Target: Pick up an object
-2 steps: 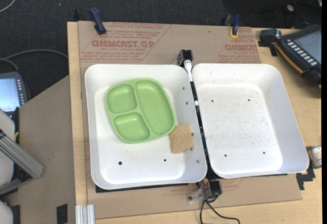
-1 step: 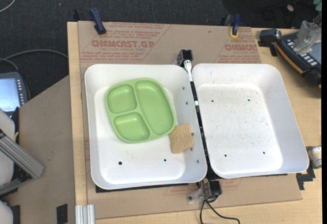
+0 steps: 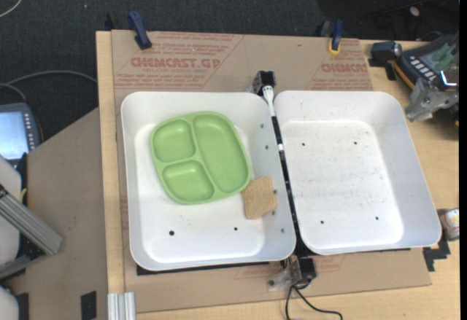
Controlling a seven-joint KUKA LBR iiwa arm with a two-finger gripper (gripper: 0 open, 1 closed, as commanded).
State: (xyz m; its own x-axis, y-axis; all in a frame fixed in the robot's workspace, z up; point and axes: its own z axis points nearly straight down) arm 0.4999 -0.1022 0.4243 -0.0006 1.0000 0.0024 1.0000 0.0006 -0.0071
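- The grey machine part [image 3: 435,85] at the right edge is cut off by the frame; I cannot tell if it is the arm's gripper or how any fingers stand.
- The tan piece [image 3: 258,197] just beside the green plate [image 3: 200,157] is too small to name; it can be a sponge or a biscuit.
- The red print on the cardboard sheet [image 3: 175,62] is partly covered by the left bin [image 3: 146,238].
- The dark screen [image 3: 14,138] at the left edge is cut off.
- The small dark specks in the right bin [image 3: 408,165] are too fine to identify.
- The pale thing [image 3: 453,221] at the right edge is cut by the frame.
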